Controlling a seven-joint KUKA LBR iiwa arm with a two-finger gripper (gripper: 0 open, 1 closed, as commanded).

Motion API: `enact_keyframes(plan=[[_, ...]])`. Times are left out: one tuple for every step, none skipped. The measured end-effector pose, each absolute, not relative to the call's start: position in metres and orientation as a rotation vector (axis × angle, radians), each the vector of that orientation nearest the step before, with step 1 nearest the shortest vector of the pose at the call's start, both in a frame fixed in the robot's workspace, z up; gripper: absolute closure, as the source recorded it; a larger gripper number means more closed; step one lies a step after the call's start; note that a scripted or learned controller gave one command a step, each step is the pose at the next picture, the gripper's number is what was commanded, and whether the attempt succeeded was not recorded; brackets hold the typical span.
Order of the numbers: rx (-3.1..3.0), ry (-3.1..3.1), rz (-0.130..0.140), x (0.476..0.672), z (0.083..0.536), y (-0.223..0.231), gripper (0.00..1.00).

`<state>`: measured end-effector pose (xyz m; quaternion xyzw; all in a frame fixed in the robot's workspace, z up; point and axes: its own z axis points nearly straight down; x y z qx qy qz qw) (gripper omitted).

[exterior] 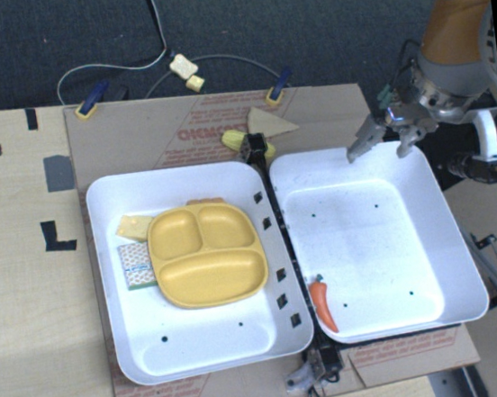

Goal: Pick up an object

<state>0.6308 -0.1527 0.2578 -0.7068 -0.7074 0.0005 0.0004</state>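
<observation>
A small orange carrot-shaped object [323,306] lies along the left wall of the right bin [371,231], near its front corner. A yellow divided plate [207,253] rests in the left bin [194,336], with a pale yellow piece [131,227] and a small patterned packet [136,265] tucked at its left. My gripper [379,145] hangs over the far right corner of the right bin, open, with nothing between its two fingers. It is well away from the carrot.
A black clamp strip [274,235] joins the two bins down the middle. Behind the bins on the cardboard lie a yellow object and a tan wedge [266,124]. A cable with a white plug [181,66] runs across the back.
</observation>
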Motion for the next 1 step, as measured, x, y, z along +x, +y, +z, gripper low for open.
enact_keyframes(plan=[[-2.21, -2.216, 0.01, 0.6018, 0.1364, -0.1077, 0.0]])
